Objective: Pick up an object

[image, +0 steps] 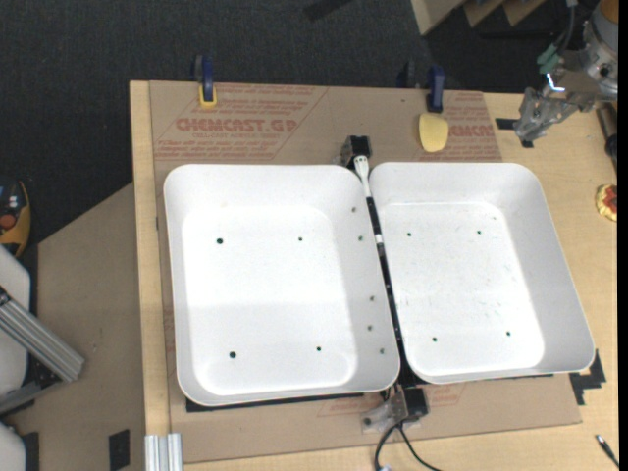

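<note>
One fixed camera looks down from above at a slant, far enough back to take in both white bins whole. The left bin [265,283] fills the centre-left of the frame, the right bin [476,273] the centre-right, their shared edge running nearly vertical down the middle. The cardboard-covered worktop [294,116] sits slightly skewed, its far edge across the upper part of the frame. Dark floor [98,27] shows along the top and left. The tool [545,106] enters at the upper right corner.
</note>
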Controlling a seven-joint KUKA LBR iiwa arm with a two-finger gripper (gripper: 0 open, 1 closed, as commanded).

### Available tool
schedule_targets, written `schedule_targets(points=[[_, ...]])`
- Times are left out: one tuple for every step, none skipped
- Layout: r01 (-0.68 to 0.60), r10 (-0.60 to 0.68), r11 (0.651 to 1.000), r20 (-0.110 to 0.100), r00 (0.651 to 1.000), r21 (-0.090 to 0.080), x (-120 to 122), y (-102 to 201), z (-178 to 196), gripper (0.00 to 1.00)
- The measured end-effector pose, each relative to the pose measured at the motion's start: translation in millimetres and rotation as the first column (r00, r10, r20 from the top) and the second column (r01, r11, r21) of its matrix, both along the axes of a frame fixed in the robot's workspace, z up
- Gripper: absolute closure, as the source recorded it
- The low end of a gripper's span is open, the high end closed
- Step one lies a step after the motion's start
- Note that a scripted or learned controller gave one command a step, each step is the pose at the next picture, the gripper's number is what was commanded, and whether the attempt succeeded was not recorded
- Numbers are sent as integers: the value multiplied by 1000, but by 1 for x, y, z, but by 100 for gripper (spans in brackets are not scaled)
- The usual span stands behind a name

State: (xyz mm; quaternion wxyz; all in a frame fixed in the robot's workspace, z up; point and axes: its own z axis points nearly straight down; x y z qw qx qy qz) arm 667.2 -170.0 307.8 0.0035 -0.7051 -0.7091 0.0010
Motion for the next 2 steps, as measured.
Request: schedule_targets(points=[[6,-6,1000,5,1000,-3,-23,6,12,100],[-3,3,1000,-2,1000,2,-58,100,-56,100]])
